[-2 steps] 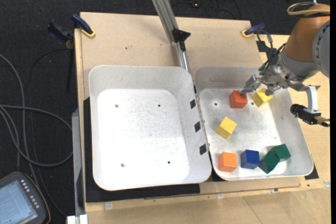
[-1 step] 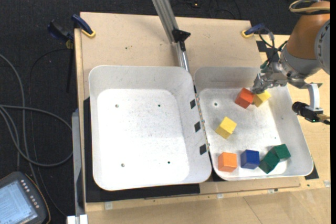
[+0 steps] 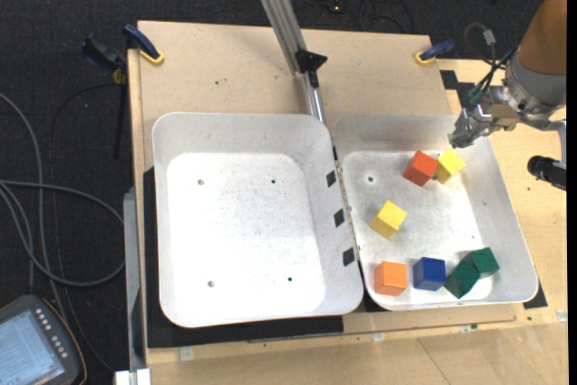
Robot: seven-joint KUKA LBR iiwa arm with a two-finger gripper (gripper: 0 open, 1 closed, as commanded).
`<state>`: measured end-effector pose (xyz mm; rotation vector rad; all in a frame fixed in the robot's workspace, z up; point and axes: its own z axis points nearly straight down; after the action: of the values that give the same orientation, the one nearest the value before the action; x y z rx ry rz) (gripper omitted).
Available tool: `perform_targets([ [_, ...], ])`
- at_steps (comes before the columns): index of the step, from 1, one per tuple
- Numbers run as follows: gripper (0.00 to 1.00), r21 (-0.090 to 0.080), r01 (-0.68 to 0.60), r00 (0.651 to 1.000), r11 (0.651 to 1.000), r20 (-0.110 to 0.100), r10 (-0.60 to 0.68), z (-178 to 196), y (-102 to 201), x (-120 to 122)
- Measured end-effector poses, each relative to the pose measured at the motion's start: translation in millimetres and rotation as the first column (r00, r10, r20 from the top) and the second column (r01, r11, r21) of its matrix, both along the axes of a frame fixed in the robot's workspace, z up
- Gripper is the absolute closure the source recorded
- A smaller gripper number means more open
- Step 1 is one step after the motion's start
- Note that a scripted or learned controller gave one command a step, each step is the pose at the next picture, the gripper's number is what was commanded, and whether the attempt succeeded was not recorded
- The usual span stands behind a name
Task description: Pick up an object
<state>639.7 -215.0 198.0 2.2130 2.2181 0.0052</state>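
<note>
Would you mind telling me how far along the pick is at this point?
Done: the gripper has reached the right bin, at its far edge beside the small yellow cube and red cube. In hand: nothing visibly lifted; every cube sits on the bin floor. Left: closing on a cube and raising it. The larger yellow cube, orange, blue and green blocks lie untouched.

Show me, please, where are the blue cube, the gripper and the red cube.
blue cube (image 3: 430, 273): camera view, on its top face.
gripper (image 3: 462, 138): camera view, at its tip, above the right bin's far edge.
red cube (image 3: 420, 168): camera view, on its top face.
</note>
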Motion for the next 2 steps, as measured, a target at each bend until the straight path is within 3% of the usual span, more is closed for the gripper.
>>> perform_targets([
  [1, 1.0, 0.002, -0.001, 1.0, 1.0, -0.005, 0.001, 7, 0, 1],
  [2, 1.0, 0.005, -0.005, 1.0, 1.0, -0.008, 0.005, 5, 53, 11],
])
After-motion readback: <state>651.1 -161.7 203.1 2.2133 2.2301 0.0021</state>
